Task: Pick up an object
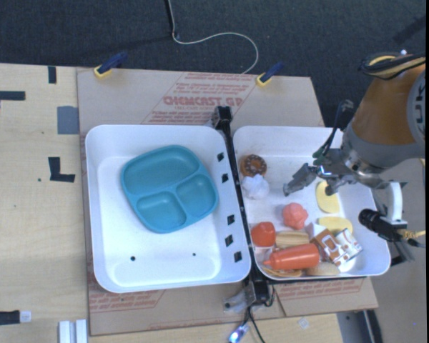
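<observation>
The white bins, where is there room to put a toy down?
Bare floor lies in the left white bin below the blue divided plate, and in the right white bin above the pincer. Its lower half is crowded with toy food.

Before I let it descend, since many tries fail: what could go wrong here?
1. The toy foods sit crowded: the red tomato-like piece, hot dog and small striped box touch, so a grab may snag neighbours.
2. The gripper hovers near the flat yellow slice, which looks hard to pinch.
</observation>
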